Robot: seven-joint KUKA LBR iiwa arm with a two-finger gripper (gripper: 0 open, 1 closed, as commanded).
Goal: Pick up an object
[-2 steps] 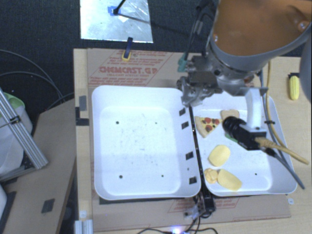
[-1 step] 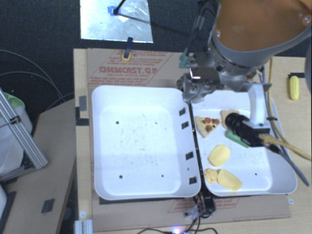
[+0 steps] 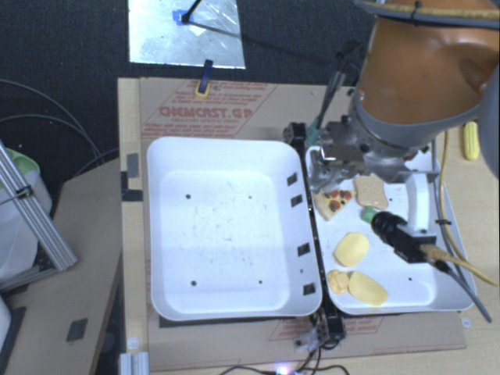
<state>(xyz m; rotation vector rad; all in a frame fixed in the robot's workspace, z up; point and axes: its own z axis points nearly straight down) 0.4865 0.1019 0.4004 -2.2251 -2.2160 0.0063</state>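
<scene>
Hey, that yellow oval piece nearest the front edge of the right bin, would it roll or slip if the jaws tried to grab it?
The yellow oval piece looks smooth and rounded, so it may slip out of a pinch. It lies low and flattish, so sliding seems likelier than rolling. It touches a smaller yellow lump, which would probably get nudged along with it.

The left bin (image 3: 226, 233) and right bin (image 3: 406, 291) sit side by side on a cardboard sheet (image 3: 215, 108) with red print. Beyond the cardboard, a shiny metal plate (image 3: 186, 22) lies on dark carpet (image 3: 55, 45). An aluminium rail (image 3: 35, 217) slants at the left edge.
</scene>
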